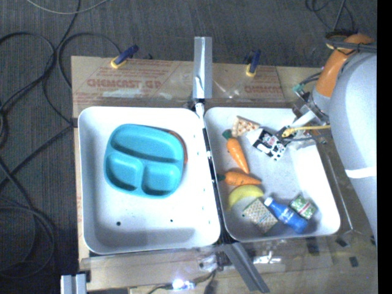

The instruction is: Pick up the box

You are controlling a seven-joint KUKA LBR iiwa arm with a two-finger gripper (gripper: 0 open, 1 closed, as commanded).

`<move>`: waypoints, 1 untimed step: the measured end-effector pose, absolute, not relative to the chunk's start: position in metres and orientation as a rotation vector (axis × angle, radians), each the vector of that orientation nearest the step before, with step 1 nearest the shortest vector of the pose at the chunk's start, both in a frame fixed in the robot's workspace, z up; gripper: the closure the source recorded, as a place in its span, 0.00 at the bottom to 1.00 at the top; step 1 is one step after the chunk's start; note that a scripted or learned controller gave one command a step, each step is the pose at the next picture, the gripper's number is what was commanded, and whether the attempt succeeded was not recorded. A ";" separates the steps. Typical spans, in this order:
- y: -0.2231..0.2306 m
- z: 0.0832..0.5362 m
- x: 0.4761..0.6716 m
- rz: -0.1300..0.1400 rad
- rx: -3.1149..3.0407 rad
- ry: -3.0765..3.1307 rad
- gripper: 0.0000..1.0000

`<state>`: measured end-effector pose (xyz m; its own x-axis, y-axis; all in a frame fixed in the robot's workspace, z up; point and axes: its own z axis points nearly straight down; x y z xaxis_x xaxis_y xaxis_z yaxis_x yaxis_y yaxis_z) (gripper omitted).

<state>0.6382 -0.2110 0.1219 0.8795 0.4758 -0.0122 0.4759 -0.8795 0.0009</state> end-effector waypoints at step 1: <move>-0.210 0.122 0.638 -0.019 3.042 0.771 0.00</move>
